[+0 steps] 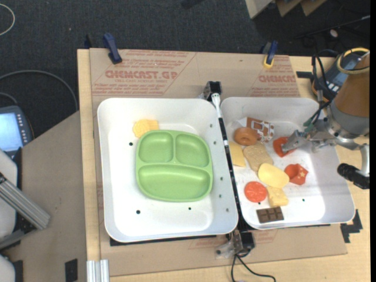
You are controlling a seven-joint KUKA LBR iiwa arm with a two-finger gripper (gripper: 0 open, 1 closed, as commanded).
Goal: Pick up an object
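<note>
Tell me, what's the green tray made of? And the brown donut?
The green tray looks like smooth moulded plastic: one even colour, rounded edges, soft sheen. The brown donut is probably toy plastic too, since its surface looks glossy, though that's hard to tell from here.

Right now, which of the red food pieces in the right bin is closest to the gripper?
The red piece at the gripper tip, upper middle of the bin; the other two red pieces lie lower.

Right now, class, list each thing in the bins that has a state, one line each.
Green divided tray: flat in the left bin, compartments bare.
Yellow piece: loose beside the tray's top left corner.
Red piece: at the gripper tip; grasp unclear.
Tomato slice: lying flat, free.
Chocolate bar: flat, near the right bin's front edge.
</note>
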